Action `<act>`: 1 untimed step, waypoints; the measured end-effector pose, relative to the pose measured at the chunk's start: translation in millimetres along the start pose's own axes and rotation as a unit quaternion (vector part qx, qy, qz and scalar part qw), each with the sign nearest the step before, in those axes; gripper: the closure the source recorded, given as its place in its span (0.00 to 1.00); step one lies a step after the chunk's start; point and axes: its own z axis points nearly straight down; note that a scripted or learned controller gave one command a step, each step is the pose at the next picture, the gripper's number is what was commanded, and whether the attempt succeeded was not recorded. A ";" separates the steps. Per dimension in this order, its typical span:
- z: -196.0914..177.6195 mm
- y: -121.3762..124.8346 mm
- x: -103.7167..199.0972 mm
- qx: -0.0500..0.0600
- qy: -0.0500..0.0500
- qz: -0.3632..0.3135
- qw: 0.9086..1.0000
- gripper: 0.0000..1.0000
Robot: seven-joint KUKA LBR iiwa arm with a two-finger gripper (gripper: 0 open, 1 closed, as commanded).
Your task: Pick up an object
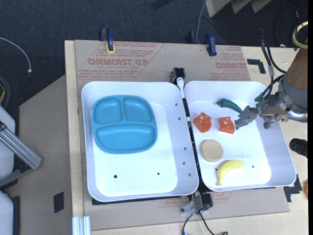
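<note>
The right bin (pixel 274 173) holds two red strawberry-like pieces (pixel 202 122) (pixel 226 125), a tan round disc (pixel 212 150), a yellow banana (pixel 228 169) and a dark green piece (pixel 229 104). My gripper (pixel 255 121) hangs over the right bin's upper right part, just right of the second red piece. Its fingers stand apart, open, with nothing between them. One fingertip (pixel 242 120) is close to that red piece, and I cannot tell whether it touches it.
A blue divided plate (pixel 124 123) lies in the left bin (pixel 142 180). A raised divider with a black clamp (pixel 178 75) runs between the bins. Cables and the arm's body (pixel 296 89) crowd the right side.
</note>
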 end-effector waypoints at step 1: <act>-6.7 2.4 0.5 -0.007 -0.001 -0.002 1.000 0.00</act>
